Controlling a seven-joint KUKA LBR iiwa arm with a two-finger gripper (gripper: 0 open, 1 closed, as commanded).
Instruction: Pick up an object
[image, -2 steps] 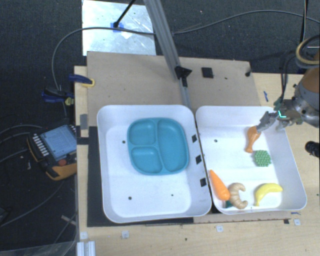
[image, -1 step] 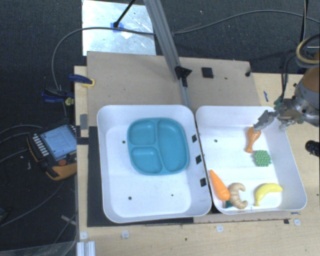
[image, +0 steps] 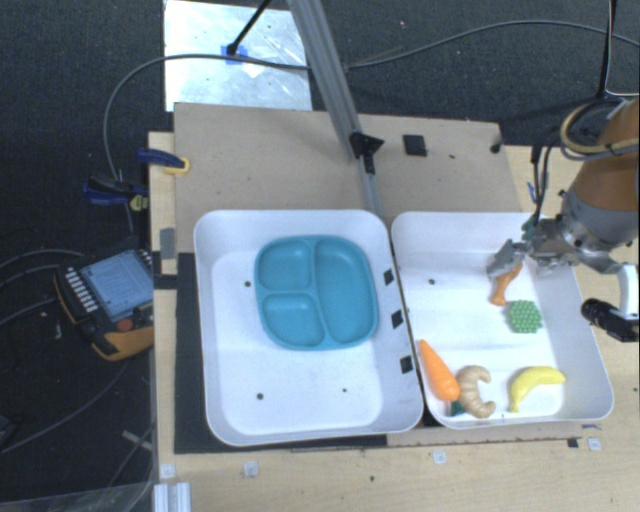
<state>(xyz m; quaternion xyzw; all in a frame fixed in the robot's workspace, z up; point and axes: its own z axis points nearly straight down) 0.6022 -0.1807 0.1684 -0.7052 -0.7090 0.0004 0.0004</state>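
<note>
The right bin (image: 450, 250) holds several toy foods. My gripper (image: 506, 264) hangs over its upper right part, reaching in from the right. A small orange piece (image: 499, 289) sits directly at the gripper's tip, slanting down to the left; whether it is gripped or only touched is unclear. Just below it lies a green knobbly ball (image: 523, 317). Along the bin's front edge lie a carrot (image: 437, 368), a beige curled piece (image: 477, 390) and a yellow banana (image: 535, 384).
The left bin (image: 230, 400) holds a blue divided plate (image: 318, 292). A grey pole (image: 335, 85) slants across the back of the bench. Cables, clamps and a handheld pendant (image: 108, 300) lie on the floor at the left.
</note>
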